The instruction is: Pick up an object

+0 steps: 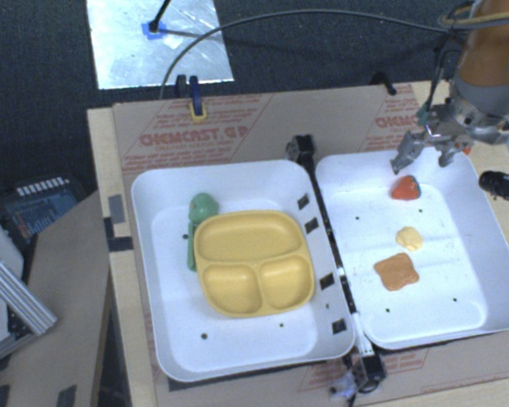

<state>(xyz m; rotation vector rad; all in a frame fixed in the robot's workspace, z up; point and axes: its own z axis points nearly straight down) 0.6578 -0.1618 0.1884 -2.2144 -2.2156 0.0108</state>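
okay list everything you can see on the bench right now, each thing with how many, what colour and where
bins: two, white, side by side on the bench.
divided plate: one, yellow, in the left bin.
green thing: one, green, left bin, partly under the plate's far left edge.
red piece: one, red-orange, right bin, far side.
pale piece: one, pale yellow, right bin, middle.
brown piece: one, orange-brown, right bin, near the pale piece.
gripper: one, grey, fingers apart, above the right bin's far edge, nothing between them.
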